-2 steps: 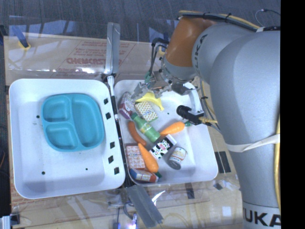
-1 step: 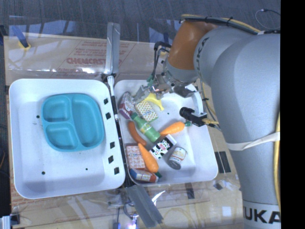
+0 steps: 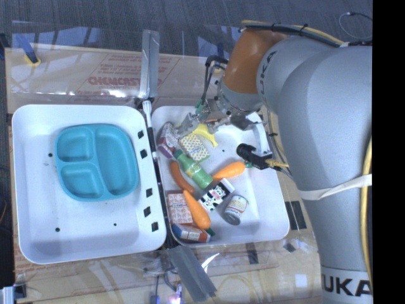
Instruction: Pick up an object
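My gripper [image 3: 197,118] hangs low over the back of the right bin [image 3: 269,201], just above a yellow banana-like piece [image 3: 207,135] and a checkered waffle piece [image 3: 195,147]. Below them lie a green bottle [image 3: 196,171], two orange carrots [image 3: 229,170] [image 3: 197,211], a black-and-white patterned box [image 3: 215,196] and a small can [image 3: 235,209]. A maroon item [image 3: 166,142] rests against the bin's left wall.
The left bin [image 3: 31,227] holds a teal divided plate [image 3: 96,161]. A red packet [image 3: 179,216] and a small bottle [image 3: 191,235] lie at the right bin's front left corner. The bulky grey arm [image 3: 316,125] overhangs the right bin's right side.
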You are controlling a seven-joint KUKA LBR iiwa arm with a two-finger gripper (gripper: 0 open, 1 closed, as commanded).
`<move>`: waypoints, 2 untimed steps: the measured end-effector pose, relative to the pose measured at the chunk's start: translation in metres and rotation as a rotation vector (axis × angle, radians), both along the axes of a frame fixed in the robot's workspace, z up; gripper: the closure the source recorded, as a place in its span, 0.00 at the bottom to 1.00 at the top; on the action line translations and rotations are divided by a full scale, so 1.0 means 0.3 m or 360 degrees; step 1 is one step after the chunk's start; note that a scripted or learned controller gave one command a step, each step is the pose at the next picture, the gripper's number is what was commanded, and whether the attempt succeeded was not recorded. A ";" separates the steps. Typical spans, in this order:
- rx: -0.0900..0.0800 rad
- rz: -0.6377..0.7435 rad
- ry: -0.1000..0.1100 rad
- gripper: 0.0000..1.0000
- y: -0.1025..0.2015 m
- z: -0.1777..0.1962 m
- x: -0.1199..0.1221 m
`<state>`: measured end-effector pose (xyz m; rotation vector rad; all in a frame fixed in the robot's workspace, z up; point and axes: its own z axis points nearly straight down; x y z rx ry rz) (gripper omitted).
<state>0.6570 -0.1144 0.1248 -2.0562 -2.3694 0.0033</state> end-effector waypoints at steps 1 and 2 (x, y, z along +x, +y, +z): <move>-0.0004 0.0166 -0.0011 0.00 -0.125 -0.011 0.003; -0.0005 0.0174 -0.0013 1.00 -0.122 0.026 0.006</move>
